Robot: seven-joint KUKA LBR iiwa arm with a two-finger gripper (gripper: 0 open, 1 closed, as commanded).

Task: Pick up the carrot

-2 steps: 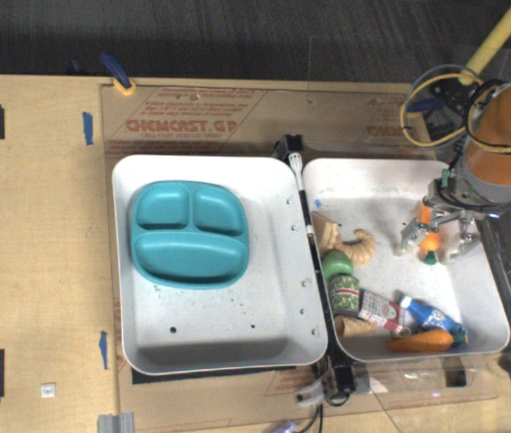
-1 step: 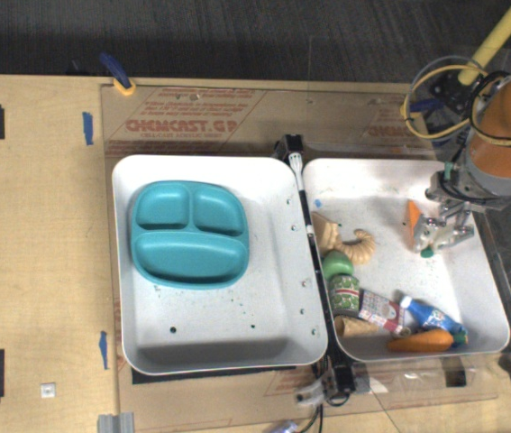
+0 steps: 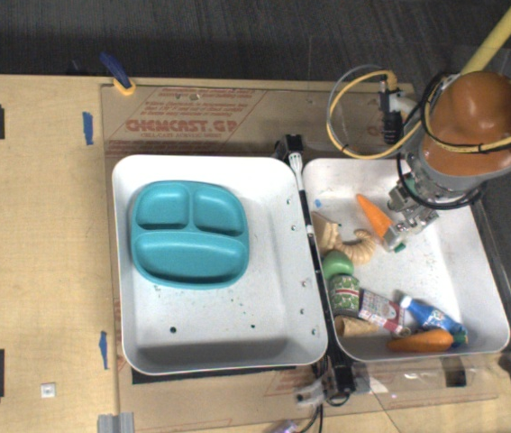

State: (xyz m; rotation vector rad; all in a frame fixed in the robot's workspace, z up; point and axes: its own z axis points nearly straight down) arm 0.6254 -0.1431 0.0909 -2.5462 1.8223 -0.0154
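An orange carrot (image 3: 371, 215) lies tilted in the upper middle of the right bin (image 3: 482, 269). My gripper (image 3: 399, 229) hangs just to the right of it, close to its lower end, under the grey wrist and the orange band. I cannot tell whether it touches the carrot. A second long orange piece (image 3: 423, 340) lies along the bin's front wall.
The left bin (image 3: 210, 332) holds a teal divided plate (image 3: 189, 233). In the right bin, a beige toy (image 3: 350, 246), a green item (image 3: 336, 265), a green-and-red packet (image 3: 363, 305) and a blue-and-white tube (image 3: 431, 317) crowd the left and front. Yellow cable loops behind the bin.
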